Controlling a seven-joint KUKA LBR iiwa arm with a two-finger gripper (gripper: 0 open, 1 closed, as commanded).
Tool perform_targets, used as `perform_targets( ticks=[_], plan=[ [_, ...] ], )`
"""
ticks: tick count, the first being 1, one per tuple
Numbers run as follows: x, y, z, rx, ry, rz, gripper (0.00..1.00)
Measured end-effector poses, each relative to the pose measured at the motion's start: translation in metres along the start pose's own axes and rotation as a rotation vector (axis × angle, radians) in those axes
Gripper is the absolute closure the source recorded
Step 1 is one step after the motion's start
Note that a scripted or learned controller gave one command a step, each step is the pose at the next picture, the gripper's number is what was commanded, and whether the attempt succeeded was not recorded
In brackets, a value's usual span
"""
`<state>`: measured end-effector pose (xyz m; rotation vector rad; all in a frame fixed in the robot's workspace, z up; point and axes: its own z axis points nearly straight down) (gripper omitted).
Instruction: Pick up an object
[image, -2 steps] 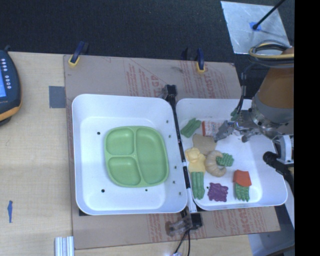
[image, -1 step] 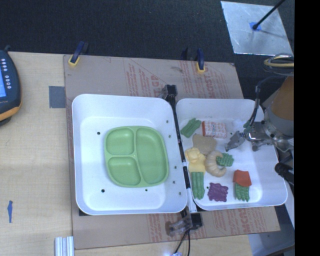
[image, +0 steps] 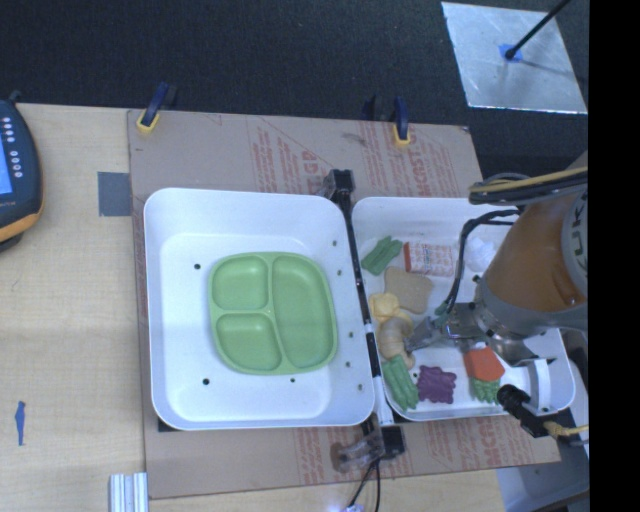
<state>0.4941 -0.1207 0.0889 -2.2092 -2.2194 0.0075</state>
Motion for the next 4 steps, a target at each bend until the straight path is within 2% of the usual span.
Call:
perform_targets(
  ticks=[1, 2, 3, 4],
  plan=[
    [-0.069, 0.059, -0.070, -0.018, -0.009, 0.004, 0.00],
    [0.004, -0.005, -0.044, 0.001, 0.001, -0.003, 0.00],
    [-0.064, 0.023, -0.001, -0.009, -0.006, 0.005, 0.00],
    [-0.062, 0.023, -0.014, -0.008, -0.005, 0.000, 1.00]
  ],
)
